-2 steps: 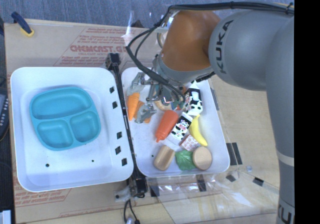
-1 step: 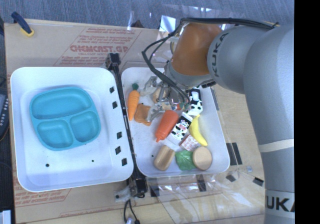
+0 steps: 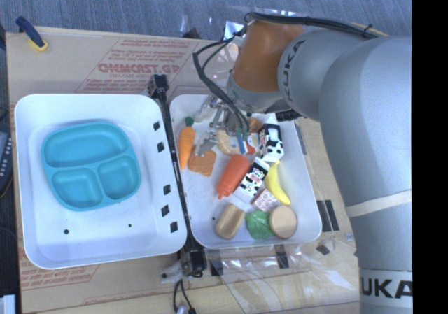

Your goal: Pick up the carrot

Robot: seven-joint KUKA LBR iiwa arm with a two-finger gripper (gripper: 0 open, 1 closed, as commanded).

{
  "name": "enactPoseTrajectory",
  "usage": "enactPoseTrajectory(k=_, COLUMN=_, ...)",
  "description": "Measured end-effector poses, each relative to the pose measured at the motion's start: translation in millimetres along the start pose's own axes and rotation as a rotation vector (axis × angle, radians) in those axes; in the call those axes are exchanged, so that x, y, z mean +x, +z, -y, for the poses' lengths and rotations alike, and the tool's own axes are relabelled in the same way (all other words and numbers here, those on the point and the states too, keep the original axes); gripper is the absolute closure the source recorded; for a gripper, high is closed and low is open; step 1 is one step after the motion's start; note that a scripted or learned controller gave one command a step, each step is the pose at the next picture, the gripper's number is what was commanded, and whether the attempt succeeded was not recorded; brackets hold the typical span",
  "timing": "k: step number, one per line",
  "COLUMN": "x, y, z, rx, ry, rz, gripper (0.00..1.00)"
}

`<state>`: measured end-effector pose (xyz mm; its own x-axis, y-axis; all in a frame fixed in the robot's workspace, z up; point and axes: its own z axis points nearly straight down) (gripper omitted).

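Grey arm [image 3: 364, 131] reaches over the right bin [image 3: 308, 197], its end effector [image 3: 213, 131] low beside the carrot [image 3: 186, 146] at that bin's left wall, apparently lining up a grasp, though I cannot tell its opening.

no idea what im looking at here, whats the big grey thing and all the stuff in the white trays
The big grey thing is a robot arm with an orange band near its wrist. It reaches in from the right. One camera looks down on the bench from above, at a slant.

Two shallow white bins sit side by side. The left bin holds a blue divided plate. The right bin holds toy food: a carrot near its left wall, a larger orange carrot-like piece, a banana, a green vegetable and two cow-patterned cartons.

The arm's end effector hangs over the top of the right bin, beside the carrot. Nothing can be seen held in it.
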<state>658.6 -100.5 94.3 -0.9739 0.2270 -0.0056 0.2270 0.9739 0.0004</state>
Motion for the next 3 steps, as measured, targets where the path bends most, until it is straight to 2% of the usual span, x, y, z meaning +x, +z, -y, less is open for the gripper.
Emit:
enactPoseTrajectory(k=1, x=21, y=2, z=-6, rx=0.001, ry=0.137, rz=-0.007, gripper=0.0)
enactPoseTrajectory(k=2, x=20, y=-9, z=-7, rx=0.001, ry=0.13, rz=-0.003, gripper=1.0)
enactPoseTrajectory(k=3, x=18, y=-11, z=-5, rx=0.005, ry=0.13, rz=0.001, gripper=0.0)
